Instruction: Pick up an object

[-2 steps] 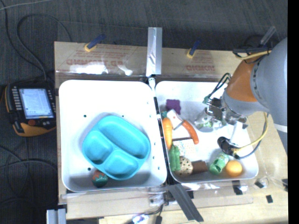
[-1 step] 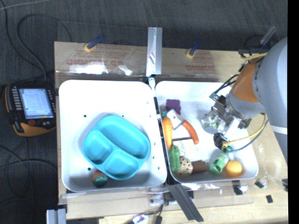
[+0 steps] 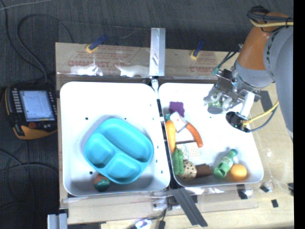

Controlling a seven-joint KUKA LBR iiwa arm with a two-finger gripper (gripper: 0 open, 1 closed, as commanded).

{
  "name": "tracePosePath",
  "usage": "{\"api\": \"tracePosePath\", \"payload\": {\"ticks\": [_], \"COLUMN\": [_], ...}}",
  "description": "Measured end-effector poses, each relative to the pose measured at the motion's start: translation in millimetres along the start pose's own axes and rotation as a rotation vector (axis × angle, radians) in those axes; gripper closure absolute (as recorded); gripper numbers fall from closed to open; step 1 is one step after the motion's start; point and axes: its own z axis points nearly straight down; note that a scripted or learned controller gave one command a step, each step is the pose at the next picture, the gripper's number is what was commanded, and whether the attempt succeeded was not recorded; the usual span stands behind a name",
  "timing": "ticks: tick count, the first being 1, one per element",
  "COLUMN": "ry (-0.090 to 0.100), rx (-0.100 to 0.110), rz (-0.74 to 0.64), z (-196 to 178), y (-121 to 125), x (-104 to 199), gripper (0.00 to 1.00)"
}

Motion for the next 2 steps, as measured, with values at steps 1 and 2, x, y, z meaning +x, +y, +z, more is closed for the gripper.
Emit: {"api": "tracePosePath", "payload": {"ticks": [1, 2], "ry": [-0.002, -0.006], "rx": [0.001, 0.004], "rz": [0.026, 0.024], "z": [41.3, 33.0], "y": [21.9, 21.5], "x": [-37.8, -37.7], "gripper": [1.0, 1.0]}}
